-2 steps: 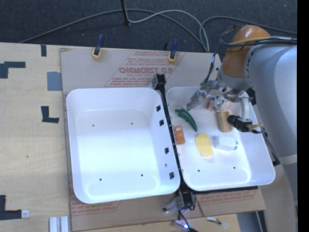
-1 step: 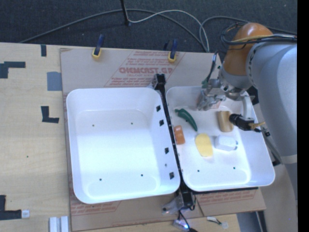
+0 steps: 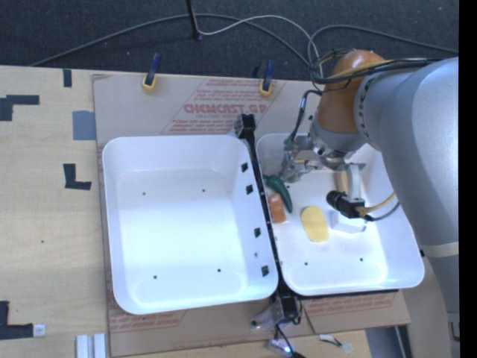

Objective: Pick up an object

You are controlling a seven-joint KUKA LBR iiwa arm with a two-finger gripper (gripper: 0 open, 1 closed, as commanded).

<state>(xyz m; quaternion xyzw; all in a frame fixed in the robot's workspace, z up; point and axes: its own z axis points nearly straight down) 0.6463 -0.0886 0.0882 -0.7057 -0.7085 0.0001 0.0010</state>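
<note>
In the right bin (image 3: 387, 274) lie a yellow, lemon-like object (image 3: 315, 224) near the middle and an orange carrot-like object (image 3: 277, 209) with a green top (image 3: 274, 184) against the left wall. My gripper (image 3: 292, 165) hangs low over the far left part of this bin. It is just above and right of the green top. Its metal end is small and partly lost against the white floor. Nothing shows in its grasp.
The left bin (image 3: 119, 200) stands beside the right one, with a black clipped divider (image 3: 257, 200) where they meet. A black fitting (image 3: 341, 201) with a yellow cable sits below the wrist, over the right bin. The grey arm (image 3: 425, 148) covers the bin's right side.
</note>
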